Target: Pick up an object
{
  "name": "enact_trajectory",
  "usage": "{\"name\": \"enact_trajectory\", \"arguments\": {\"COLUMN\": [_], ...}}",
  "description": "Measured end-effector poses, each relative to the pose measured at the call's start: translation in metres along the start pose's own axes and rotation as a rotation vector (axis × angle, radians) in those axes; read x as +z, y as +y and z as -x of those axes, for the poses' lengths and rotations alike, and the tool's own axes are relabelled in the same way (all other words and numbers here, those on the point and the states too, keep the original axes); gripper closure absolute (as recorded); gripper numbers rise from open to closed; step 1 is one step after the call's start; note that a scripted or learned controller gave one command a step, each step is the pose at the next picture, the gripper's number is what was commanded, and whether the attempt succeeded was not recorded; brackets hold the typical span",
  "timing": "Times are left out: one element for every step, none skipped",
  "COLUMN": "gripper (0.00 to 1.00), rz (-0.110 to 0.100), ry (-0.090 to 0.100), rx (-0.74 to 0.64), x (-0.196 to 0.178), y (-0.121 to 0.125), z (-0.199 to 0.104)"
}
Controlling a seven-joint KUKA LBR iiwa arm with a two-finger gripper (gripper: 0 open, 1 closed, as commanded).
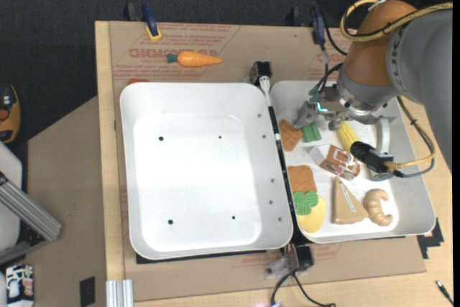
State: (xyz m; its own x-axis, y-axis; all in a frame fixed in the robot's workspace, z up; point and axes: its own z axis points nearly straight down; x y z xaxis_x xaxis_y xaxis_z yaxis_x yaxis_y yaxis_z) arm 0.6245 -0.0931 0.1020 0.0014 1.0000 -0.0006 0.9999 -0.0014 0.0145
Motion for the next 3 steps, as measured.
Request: {"name": "enact_trajectory", "arguments": {"gripper": [1.00, 1.00, 1.00], "rz": [0.003, -0.010, 0.000], "ry": [0.000, -0.001, 0.001], "rx": [0.000, -0.002, -0.008], "x": [-0.011, -0.039, -0.134], "y": [0.001, 0.005, 0.048], "z": [0.000, 0.002, -0.046]}}
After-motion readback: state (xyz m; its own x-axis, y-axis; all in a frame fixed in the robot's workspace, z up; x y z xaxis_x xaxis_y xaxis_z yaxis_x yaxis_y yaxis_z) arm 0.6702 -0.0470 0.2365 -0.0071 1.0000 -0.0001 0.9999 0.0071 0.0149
